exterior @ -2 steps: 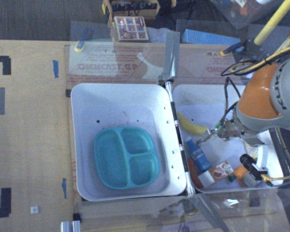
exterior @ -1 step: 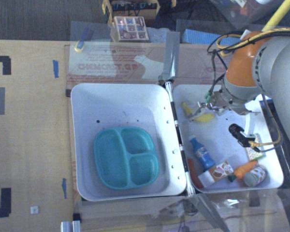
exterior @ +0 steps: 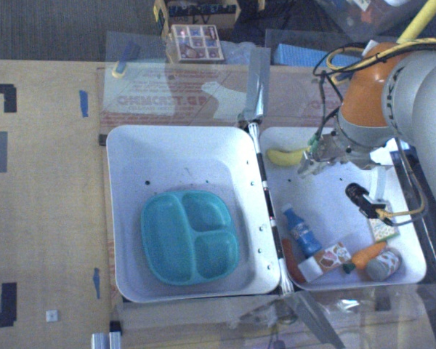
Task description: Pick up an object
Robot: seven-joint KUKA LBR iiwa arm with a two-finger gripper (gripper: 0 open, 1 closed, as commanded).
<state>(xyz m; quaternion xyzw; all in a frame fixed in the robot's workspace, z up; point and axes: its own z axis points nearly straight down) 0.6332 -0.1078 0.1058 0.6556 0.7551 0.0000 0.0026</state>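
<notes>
Camera view has the gripper low in the right bin, at that bin's far left part, its tip just right of a yellow banana; whether it is spread or closed cannot be told. That banana lies near the bin's far left corner, long axis running left to right. Toward the near wall a blue bottle lies slanted, cap toward the far left, beside an orange carrot, while the left bin holds a teal divided tray.

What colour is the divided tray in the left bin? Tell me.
Teal, plain, in the camera view: divided tray.
</notes>
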